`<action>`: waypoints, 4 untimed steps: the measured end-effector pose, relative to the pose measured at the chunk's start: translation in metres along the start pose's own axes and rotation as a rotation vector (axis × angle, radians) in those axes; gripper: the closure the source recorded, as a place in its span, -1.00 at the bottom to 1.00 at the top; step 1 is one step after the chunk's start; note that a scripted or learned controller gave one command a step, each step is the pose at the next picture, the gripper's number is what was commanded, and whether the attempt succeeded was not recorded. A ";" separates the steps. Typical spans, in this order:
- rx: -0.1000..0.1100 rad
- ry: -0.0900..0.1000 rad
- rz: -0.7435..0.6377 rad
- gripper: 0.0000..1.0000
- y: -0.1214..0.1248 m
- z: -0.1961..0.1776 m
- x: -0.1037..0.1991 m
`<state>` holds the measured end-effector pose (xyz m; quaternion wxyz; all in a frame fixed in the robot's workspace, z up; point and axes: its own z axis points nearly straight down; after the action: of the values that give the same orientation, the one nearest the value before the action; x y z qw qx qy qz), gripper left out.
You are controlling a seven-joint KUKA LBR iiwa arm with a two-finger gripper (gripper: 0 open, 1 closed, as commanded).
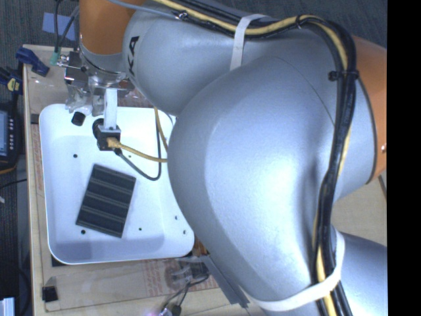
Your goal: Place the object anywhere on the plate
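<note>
The grey robot arm (263, 176) is huge in shot, its rounded casing covering the whole right and middle of the scene, with the orange band (105, 25) up at the far left, above the wrist. Below that band sits the gripper (84, 107), hanging over the far-left corner of the shallow white bin (56, 176), right by the bin's far rim. Is it spread wide or pinched narrow? From this angle I cannot tell, as the metal parts there blur together. Nothing can be seen held in it.

Now the piece that matters: the dark grey ribbed rectangular slab (105, 199) lies flat on the bin floor, in the near-left part of the bin. It is turned at a slant, its long sides running from far-right to near-left, with four or five ridges across its top. It is well apart from the gripper, nearer to us and a little to the right, with bare white floor between the two. It touches neither the bin's left wall nor its near wall.

A few small dark dots (75, 155) mark the bin floor around the slab. The bin rests on the pale wooden worktop (118, 282), and a blue clamp (33, 61) grips the worktop's far-left edge.
</note>
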<state>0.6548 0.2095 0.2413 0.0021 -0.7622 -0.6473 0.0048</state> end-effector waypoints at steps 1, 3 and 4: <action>0.007 -0.002 -0.011 1.00 -0.002 -0.007 0.003; -0.003 -0.001 -0.681 1.00 -0.001 -0.002 0.010; -0.002 0.000 -0.136 1.00 0.003 0.040 -0.007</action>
<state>0.6557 0.2018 0.2015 0.0018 -0.7164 -0.6977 0.0039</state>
